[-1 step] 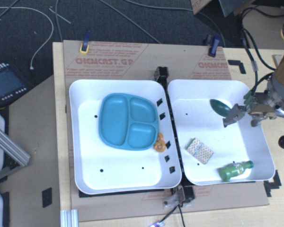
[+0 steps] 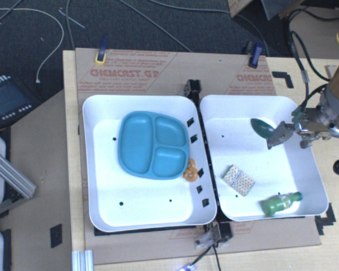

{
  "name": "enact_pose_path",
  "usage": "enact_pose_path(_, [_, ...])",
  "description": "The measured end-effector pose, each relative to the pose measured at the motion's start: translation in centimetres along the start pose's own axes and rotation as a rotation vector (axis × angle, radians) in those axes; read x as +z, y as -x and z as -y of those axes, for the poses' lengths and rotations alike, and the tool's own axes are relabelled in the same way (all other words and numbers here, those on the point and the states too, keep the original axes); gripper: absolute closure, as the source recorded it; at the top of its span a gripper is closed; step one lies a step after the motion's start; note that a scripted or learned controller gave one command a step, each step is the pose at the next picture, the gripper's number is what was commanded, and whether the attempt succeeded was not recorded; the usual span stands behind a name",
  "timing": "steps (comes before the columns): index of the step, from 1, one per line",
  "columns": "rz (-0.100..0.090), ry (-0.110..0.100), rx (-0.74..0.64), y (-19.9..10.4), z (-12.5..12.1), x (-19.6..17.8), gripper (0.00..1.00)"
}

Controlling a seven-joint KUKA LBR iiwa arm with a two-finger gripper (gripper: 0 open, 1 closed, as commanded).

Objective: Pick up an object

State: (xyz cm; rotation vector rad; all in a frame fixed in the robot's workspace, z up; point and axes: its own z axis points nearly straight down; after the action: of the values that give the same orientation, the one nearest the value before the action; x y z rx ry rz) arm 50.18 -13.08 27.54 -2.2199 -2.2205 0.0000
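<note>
My gripper [image 2: 291, 139] hangs over the right side of the right bin [image 2: 226, 205], open, with nothing between its fingers. Its left finger [image 2: 276, 136] is just beside a dark green spoon-like object [image 2: 262, 127] lying in the bin's upper part. A small checkered packet [image 2: 238, 180] lies near the bin's middle. A green bottle [image 2: 281, 203] rests on its side at the bin's lower right, below the gripper.
The left bin [image 2: 101, 208] holds a blue divided plate [image 2: 153, 144] and a small orange object [image 2: 190, 173] by its right wall. A black divider with clips [image 2: 199, 145] runs between the bins. Cables trail on the dark floor behind the bench.
</note>
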Motion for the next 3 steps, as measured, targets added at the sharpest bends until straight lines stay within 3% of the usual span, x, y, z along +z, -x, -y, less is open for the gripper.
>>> enact_pose_path(1, [-0.001,-0.004,0.001,0.0,0.5,4.3,0.0])
enact_pose_path(3, [-0.002,-0.007,0.0,-0.5,-1.0,15.4,0.0])
